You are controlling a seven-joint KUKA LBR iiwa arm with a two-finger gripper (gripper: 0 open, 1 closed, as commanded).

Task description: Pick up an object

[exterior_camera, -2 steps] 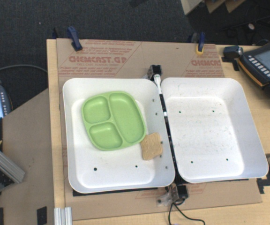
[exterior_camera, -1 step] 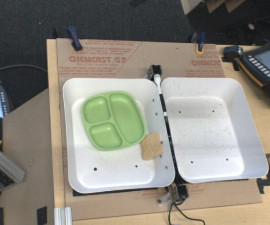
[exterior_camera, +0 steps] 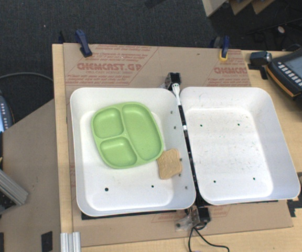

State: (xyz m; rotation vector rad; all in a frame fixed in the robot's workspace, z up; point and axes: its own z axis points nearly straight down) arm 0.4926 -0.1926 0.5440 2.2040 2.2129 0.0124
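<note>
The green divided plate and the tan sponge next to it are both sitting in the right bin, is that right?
Not quite: the camera view shows the green divided plate and the tan sponge next to it both sitting in the left bin, not the right one.

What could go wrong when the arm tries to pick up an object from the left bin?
The tan sponge-like piece touches the edge of the green divided plate, so the fingers may hit the plate and push it. The piece also lies close to the left bin's right wall, leaving little room there.
</note>
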